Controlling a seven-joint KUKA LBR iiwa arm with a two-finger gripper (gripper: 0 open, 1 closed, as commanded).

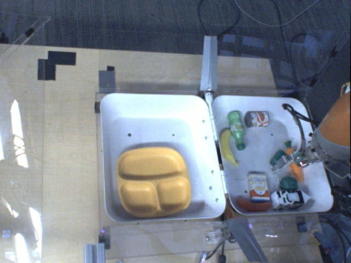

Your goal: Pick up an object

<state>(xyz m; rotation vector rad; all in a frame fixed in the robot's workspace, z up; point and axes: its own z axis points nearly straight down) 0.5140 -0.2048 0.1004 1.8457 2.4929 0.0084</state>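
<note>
1. Orange-banded grey arm (335, 130) enters over the far-side rim of the right bin (274, 104); its gripper (300, 159) hangs low inside that bin, near the wall farthest from the left bin. How far the gripper stands open cannot be told, nor whether it has hold of anything.
2. Orange carrot (296, 171) with a green top lies touching or just under the gripper; a green item (277, 159) lies just beside the gripper, on the side towards the bin's middle. Contact cannot be confirmed.
3. Right bin, other contents: a green bottle (236, 128) and a small can (256, 119) near the far rim; a yellow banana (227, 147) along the wall shared with the left bin; a small carton (258, 184), a red sausage-like item (253, 204) and a black-and-white item (289, 198) near the front rim.
4. Left bin (148, 106), just beside the right bin, holds a yellow compartment tray (154, 181), lying towards its front.
5. Both bins rest on a pale wooden bench (60, 147); a metal post (209, 64) rises behind the seam between them. Behind the bench lies dark carpet (137, 15) with black cables (230, 10).
</note>
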